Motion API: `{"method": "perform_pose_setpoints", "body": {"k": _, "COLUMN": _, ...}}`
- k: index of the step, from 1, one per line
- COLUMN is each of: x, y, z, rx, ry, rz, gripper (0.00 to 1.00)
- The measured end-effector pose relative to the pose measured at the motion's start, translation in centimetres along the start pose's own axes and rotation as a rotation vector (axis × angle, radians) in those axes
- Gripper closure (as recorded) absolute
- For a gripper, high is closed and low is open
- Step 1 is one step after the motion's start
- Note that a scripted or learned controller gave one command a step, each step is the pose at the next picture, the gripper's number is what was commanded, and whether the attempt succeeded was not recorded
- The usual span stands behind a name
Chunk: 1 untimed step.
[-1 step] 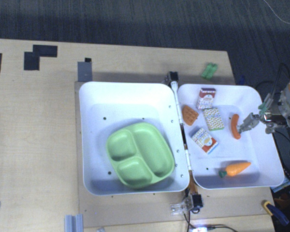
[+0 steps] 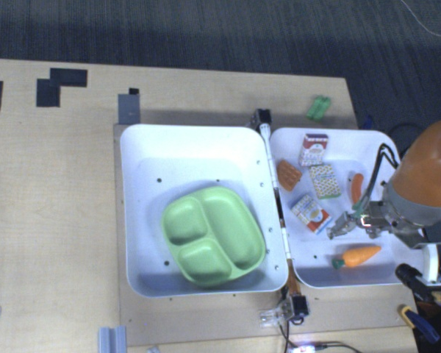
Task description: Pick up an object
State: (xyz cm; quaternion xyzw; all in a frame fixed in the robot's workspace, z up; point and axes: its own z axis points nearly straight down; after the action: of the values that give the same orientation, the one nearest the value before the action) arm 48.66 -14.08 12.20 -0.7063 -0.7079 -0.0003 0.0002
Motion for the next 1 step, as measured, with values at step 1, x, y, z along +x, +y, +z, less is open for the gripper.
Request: {"method": "perform_pose_setpoints", "body": {"k": 1, "x": 2.48, "y": 1.50, "z": 3.54, "rx": -0.006, "ry": -0.003, "rz": 0.000, "gripper": 0.00}}
